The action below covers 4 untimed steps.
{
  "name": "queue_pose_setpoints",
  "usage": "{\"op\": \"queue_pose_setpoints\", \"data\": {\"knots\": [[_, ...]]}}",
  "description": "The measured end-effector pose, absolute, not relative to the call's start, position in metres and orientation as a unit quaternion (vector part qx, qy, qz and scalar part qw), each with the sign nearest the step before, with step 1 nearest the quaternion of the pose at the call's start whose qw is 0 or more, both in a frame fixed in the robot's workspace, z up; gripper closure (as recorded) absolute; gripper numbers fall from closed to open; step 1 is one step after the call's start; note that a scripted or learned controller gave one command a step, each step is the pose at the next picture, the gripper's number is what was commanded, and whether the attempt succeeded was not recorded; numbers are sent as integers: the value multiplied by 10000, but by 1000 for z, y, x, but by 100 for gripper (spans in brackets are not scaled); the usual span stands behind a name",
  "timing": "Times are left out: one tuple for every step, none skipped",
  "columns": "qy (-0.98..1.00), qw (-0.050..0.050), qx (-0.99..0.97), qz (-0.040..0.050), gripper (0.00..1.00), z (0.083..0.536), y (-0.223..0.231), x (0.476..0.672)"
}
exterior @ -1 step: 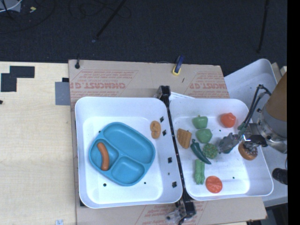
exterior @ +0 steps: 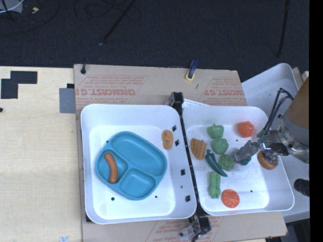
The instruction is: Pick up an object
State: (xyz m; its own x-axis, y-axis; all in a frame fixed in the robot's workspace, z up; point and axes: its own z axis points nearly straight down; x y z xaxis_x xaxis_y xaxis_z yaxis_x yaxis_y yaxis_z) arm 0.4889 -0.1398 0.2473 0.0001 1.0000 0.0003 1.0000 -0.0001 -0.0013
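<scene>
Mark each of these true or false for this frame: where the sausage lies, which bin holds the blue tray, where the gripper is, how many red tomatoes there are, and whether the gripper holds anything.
1. The sausage lies in the blue tray. True.
2. The blue tray sits in the right bin. False: it sits in the left bin; the right bin holds the loose vegetables.
3. The gripper is over the right bin, next to the broccoli. True.
4. Only one red tomato is in the right bin. False: there are two, one near the far edge and one near the front edge.
5. The gripper has lifted the orange piece in the left bin. False: that piece lies beside the tray, away from the gripper.
</scene>
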Motion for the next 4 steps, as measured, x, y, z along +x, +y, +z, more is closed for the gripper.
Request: {"op": "queue_pose_setpoints", "data": {"knots": [[-7072, 40, -7070, 20, 0, 184, -139, 483], [-7072, 32, -7070, 14, 0, 140, -142, 483], [-7070, 12, -7072, -14, 0, 90, -140, 485], [-7045, -40, -7097, -30, 100, 105, -144, 487]]}}
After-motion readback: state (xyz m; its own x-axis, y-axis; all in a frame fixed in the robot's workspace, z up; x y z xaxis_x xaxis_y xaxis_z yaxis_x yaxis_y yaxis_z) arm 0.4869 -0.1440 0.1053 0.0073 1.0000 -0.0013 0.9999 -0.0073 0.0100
